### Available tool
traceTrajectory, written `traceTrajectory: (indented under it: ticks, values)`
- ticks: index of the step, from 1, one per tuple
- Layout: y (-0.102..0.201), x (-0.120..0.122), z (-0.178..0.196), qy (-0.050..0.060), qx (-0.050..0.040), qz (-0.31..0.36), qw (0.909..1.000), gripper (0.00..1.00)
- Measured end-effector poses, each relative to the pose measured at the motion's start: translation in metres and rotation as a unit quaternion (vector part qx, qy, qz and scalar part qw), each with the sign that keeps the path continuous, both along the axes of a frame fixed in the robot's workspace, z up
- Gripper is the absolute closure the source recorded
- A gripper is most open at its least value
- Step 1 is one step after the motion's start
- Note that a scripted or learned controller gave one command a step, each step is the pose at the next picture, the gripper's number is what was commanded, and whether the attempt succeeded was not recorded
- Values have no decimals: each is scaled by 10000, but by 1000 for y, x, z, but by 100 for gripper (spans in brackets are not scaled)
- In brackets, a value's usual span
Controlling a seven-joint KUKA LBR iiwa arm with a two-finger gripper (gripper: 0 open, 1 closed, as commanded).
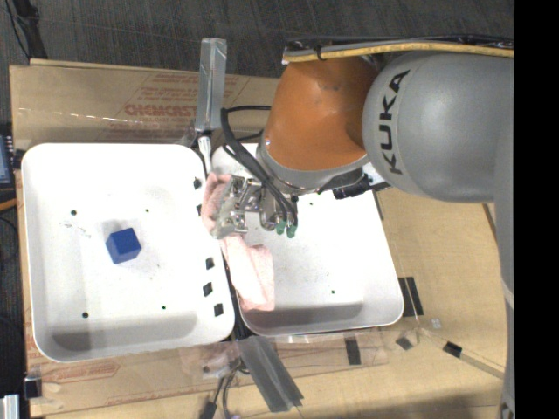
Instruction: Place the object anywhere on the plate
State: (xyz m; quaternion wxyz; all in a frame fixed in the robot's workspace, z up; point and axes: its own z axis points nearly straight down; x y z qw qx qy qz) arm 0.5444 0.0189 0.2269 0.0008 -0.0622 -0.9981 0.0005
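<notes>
Gripper [247, 209]: over the right bin's [349, 278] left edge, above a pink plate [249, 273]; whether it grasps anything, cannot tell. Blue cube [123, 244]: left bin [52, 199], well apart.

A small blue cube [124, 244] lies in the left white bin [52, 321], well apart from the arm. The grey arm [437, 120] with its orange band reaches over the right bin [367, 278], its gripper [253, 212] above that bin's left edge, over a pink cloth-like object [251, 278] (partly hidden beneath the gripper). Brown cardboard [105, 94] lies behind the bins.
</notes>
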Motion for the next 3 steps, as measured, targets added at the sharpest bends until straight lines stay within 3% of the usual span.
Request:
traceTrajectory:
  ticks: [1, 3]
  values:
    - [37, -23, 7, 4, 0, 636, 9980, 100]
    - [127, -58, 4, 6, -2, 661, 9978, 100]
